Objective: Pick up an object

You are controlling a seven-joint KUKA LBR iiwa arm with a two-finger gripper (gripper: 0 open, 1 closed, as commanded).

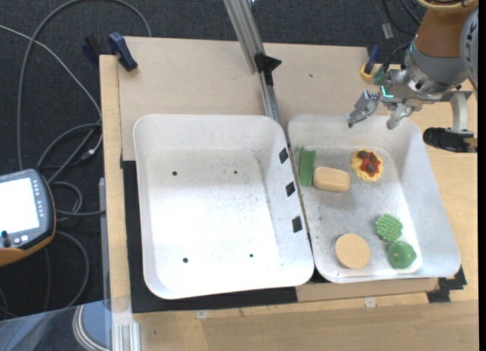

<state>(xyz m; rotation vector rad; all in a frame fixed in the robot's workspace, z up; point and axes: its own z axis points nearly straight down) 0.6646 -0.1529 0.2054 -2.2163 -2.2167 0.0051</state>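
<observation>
The right bin (430, 190) holds several toy foods: a green block (306, 167) against its left wall, a tan loaf (332, 180) beside it, a yellow piece with red topping (367, 165), a round tan disc (352, 251), a bumpy green piece (389, 226) and a smooth green ball (402, 254). My gripper (377, 115) hangs over the bin's far edge, above and behind the yellow piece. Its two fingers are spread apart with nothing between them.
The left bin (152, 140) lies beside the right one. A slanted metal rail (247, 26) runs from the top down to the gap between the bins. Blue clamps (121, 49) sit on the bench's far left edge.
</observation>
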